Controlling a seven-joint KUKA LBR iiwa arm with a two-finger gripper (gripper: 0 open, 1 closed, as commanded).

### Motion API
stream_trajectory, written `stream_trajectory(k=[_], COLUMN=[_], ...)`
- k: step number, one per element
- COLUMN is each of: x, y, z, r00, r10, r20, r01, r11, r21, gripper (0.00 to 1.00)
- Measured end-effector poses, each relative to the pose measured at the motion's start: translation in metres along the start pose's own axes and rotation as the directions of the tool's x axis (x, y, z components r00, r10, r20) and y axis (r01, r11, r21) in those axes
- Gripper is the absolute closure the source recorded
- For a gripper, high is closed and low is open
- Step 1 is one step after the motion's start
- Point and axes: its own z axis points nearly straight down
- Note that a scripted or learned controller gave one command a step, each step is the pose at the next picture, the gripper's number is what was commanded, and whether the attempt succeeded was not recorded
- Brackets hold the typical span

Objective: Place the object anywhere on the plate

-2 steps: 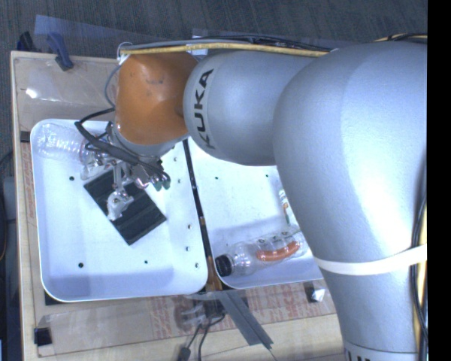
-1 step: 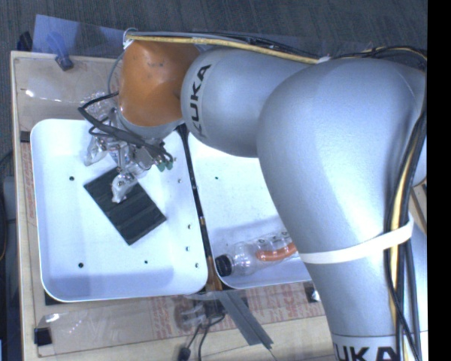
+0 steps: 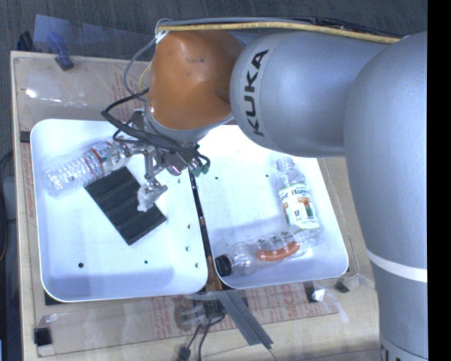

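Observation:
A flat black ribbed plate (image 3: pixel 122 203) lies tilted in the middle of the left bin (image 3: pixel 98 277). My gripper (image 3: pixel 150 192) hangs over the plate's right edge, low and close to its surface, under the orange wrist band. I see nothing in it. A clear plastic water bottle (image 3: pixel 79 168) with a red-and-white label lies on its side just up and left of the plate, its cap end pointing toward the gripper and touching or nearly touching the plate's upper corner.
The right bin (image 3: pixel 240 201) holds a clear bottle with a white label (image 3: pixel 297 201) and, along its front wall, another clear bottle (image 3: pixel 263 252) with a black cap and something orange inside. The arm covers the bins' upper middle.

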Motion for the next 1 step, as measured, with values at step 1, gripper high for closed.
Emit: stream_trajectory(k=[1], x=[0.0021], y=[0.1091], z=[0.0193], r00=[0.963], r10=[0.269], r20=[-0.005], r01=[-0.269], r11=[0.963], r21=[-0.001], gripper=[0.00])
